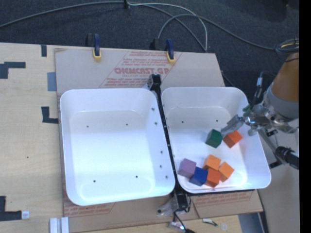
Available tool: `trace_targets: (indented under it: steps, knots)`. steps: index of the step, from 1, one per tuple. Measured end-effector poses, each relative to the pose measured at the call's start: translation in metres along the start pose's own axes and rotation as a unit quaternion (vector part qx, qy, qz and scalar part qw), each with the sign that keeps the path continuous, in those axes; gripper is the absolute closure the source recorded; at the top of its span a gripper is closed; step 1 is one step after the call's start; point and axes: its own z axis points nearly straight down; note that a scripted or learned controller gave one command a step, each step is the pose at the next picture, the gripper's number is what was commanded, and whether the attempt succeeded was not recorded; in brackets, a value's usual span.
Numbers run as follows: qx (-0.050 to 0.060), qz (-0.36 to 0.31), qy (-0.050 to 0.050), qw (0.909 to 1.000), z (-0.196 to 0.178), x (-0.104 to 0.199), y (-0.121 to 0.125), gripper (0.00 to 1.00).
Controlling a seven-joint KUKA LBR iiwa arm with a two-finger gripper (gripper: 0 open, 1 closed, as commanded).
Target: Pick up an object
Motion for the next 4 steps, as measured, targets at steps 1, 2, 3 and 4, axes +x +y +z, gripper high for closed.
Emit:
trace_targets:
  steps: [1,2,3,4]
  knots:
    - [-0.008,0.000,-0.003,1.0000,0.115,-0.013,0.027,0.00]
    - [0.000,0.001,0.000,1.0000,0.128,0.014,0.002,0.00]
    - [0.000,-0.001,0.000,1.0000,0.135,0.064,-0.028,0.00]
    - [-0.001,0.000,-0.001,1.0000,0.125,0.062,-0.028,1.00]
